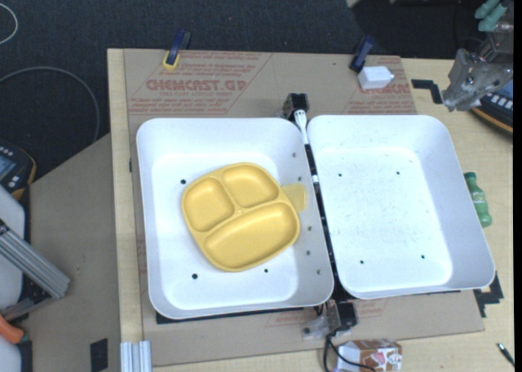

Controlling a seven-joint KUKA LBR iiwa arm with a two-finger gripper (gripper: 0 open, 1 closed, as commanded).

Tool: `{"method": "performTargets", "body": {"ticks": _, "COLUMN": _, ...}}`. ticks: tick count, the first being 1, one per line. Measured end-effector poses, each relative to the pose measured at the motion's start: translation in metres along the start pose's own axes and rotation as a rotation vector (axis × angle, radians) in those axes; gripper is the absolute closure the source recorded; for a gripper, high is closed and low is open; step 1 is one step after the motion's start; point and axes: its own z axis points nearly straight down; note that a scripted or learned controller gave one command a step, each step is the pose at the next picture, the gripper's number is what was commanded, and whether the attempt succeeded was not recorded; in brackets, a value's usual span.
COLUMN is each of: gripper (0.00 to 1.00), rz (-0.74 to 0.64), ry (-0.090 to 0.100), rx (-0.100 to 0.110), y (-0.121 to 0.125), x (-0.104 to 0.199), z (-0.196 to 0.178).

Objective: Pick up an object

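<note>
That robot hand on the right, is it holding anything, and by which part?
Nothing is held. The hand sits off past the right bin, while the yellow divided plate lies untouched in the left bin.

Two white bins (163, 223), one yellow divided plate (239, 215), two clamps (174, 50).

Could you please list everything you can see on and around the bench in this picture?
Divided plate: one, yellow, three compartments, in the left bin.
Left bin: one, white, shallow.
Right bin: one, white, beside the left bin.
Bench board: one, tan, red lettering, under both bins.
Clamps: two, at the board's far edge.
Small block: one, white, by the far right clamp.
Green object: one, outside the right bin's right wall.
Hand: one, grey, at the upper right, off the bins.
</note>
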Motion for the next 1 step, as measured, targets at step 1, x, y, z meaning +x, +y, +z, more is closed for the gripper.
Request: {"method": "performTargets", "body": {"ticks": 1, "gripper": 1.0, "rz": 0.0, "ry": 0.001, "rx": 0.02, "y": -0.0024, "x": 0.0233, "z": 0.1172}}
